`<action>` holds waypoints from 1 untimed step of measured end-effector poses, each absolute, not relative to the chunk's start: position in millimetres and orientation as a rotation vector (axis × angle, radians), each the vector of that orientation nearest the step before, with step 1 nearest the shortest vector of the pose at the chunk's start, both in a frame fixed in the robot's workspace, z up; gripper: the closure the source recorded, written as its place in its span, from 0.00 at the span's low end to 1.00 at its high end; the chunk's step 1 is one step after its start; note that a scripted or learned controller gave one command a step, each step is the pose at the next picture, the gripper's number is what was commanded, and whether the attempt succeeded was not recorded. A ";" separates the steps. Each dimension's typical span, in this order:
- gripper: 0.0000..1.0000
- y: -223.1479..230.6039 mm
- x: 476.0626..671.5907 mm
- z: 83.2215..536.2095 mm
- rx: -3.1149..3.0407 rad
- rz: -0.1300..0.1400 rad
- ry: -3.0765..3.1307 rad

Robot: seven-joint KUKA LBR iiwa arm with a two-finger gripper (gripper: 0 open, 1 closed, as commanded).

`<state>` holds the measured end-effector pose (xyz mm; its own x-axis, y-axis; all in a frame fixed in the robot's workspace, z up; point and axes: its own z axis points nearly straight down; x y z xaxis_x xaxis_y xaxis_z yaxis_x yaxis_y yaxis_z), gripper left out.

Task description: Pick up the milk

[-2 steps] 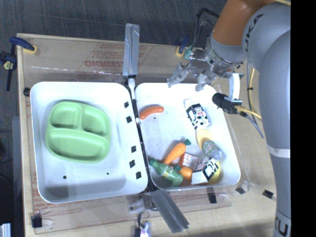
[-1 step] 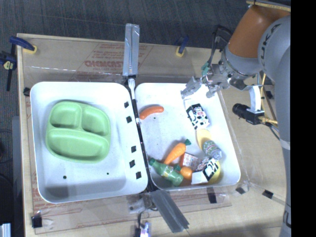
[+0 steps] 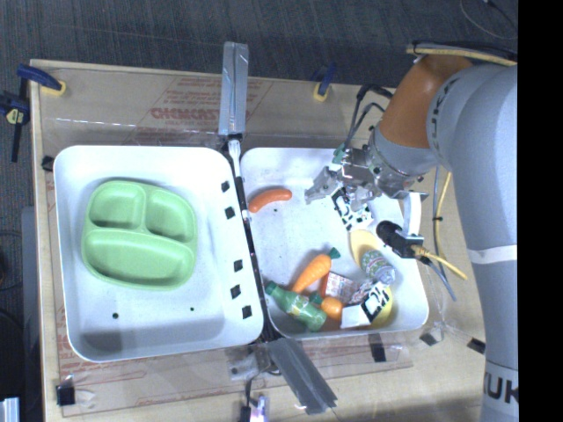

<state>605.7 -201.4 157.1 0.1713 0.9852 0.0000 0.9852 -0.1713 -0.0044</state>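
Note:
A small white carton with black cow patches, which I take for the milk [image 3: 350,211], lies in the back right part of the right bin [image 3: 281,236]. My gripper [image 3: 345,187] hangs directly over it, so close that its lower end overlaps the carton's top. Whether the carton is gripped is hidden by the gripper body. A second black-and-white patterned pack [image 3: 376,301] lies in the bin's front right corner.
The right bin also holds an orange sausage [image 3: 268,198] at the back left, a carrot [image 3: 312,272], a green bottle [image 3: 295,301] and a yellow piece [image 3: 369,255] crowded at the front. A green divided plate [image 3: 141,233] sits in the left bin [image 3: 70,323].

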 end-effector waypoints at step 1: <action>0.00 -203.6 613.8 157.1 -2.378 0.000 -2.053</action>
<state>613.8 -203.6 157.1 0.1459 0.9893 0.0000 0.9893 -0.1459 -0.0004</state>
